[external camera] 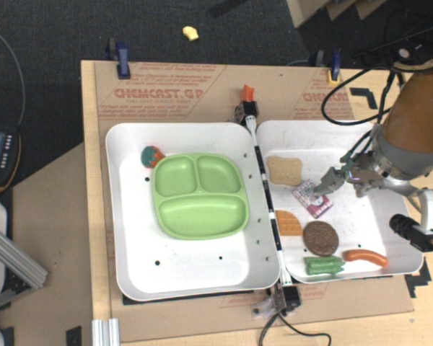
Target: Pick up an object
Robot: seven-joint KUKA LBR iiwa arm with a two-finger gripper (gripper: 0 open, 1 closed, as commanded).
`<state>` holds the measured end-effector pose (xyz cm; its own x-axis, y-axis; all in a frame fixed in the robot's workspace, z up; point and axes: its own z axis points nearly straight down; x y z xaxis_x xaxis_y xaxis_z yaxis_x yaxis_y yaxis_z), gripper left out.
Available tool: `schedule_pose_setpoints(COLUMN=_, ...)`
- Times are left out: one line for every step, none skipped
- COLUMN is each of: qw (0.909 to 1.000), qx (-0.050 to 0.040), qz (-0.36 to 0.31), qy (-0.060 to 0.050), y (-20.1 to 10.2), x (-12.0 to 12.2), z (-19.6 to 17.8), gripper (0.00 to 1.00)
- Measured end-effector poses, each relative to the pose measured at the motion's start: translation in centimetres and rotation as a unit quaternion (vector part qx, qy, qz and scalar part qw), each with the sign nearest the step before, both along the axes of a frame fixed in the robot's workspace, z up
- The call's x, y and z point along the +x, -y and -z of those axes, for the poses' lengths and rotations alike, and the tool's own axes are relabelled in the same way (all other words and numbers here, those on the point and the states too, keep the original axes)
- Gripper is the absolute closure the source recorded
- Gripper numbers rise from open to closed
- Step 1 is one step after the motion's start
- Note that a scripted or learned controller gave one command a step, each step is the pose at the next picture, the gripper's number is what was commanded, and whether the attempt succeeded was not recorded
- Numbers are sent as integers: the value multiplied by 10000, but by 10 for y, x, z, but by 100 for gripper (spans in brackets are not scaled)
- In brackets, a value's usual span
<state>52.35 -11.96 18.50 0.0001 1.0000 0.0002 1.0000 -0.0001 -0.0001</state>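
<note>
In the camera view the arm [411, 132] reached in from the right over the right bin [361, 139], and its gripper [326, 184] hung low above a small pink-and-white packet [314, 200] near the bin's middle. Whether the fingers were open or closed could not be told; they showed as a dark blur, and nothing was seen between them. The packet lay just to the near side of the tip, with a tan slice [284, 169] to its far left, a waffle [289, 223] and a brown disc [320, 238] nearer, and a green piece [324, 266] and a carrot [365, 256] along the near wall. The left bin [130, 215] held a green tray [199, 195] and a small ball [152, 156]. The packet looked the likely target, and a good grasp would centre on it, descend straight, and close across its narrow side, clear of the waffle and disc.
</note>
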Motion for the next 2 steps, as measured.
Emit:
schedule_pose_setpoints(qw=10000, qx=1, qz=7, qy=-14, y=1, x=1, z=105, gripper=0)
schedule_pose_setpoints(qw=10000, qx=-47, qz=14, qy=40, y=-19, x=6, z=99, gripper=0)
